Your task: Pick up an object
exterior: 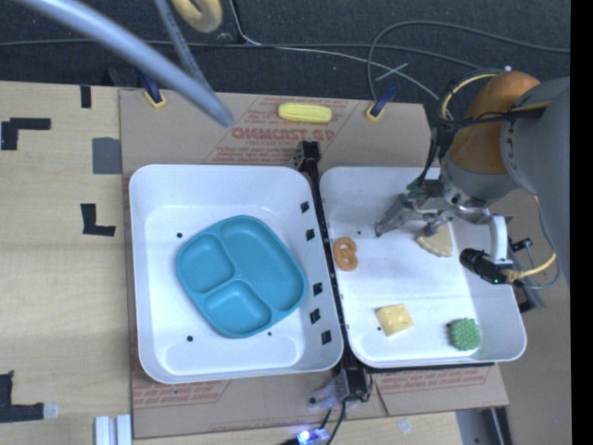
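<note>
- On the bench: two shallow white bins side by side, left bin (148, 248) and right bin (505, 341), sitting on a cardboard sheet (259, 133).
- Left bin has one thing in it: a blue divided plate (241, 276) with three compartments.
- Right bin has four small items: an orange pretzel-looking piece (346, 254) by the left wall, a yellow square chunk (395, 319) near the front, a green bumpy thing (464, 334) in the near right corner, and a tan wedge (436, 241) just beside the gripper.
- One gripper (394, 221) over the far part of the right bin, fingers spread apart, nothing between them.
- One yellow banana-ish thing (304, 113) lies on the cardboard beyond the bins.
- Red print on the cardboard, too blurry to read properly.
</note>
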Controlling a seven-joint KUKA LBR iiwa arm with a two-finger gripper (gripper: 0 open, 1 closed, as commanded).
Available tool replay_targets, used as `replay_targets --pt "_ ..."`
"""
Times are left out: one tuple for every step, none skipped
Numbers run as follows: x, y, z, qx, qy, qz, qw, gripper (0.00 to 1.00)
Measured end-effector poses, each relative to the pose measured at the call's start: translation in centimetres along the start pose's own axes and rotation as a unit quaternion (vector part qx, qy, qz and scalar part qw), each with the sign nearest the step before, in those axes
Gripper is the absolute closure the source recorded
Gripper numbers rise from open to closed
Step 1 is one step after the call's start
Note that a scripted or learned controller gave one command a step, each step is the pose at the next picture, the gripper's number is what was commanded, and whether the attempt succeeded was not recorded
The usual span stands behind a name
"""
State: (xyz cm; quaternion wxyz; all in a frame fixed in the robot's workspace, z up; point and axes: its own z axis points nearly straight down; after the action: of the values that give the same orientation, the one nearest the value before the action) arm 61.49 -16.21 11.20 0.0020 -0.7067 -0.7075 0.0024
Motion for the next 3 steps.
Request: replay_targets --pt "0.1 0.1 -1.3 -0.002 0.000 -0.001 1.0000 1.00" --pt "0.7 -0.6 -6.6 -0.005 0.000 0.000 1.0000 1.00" --pt "1.1 -0.3 -10.9 -0.005 0.000 -0.001 1.0000 1.00"
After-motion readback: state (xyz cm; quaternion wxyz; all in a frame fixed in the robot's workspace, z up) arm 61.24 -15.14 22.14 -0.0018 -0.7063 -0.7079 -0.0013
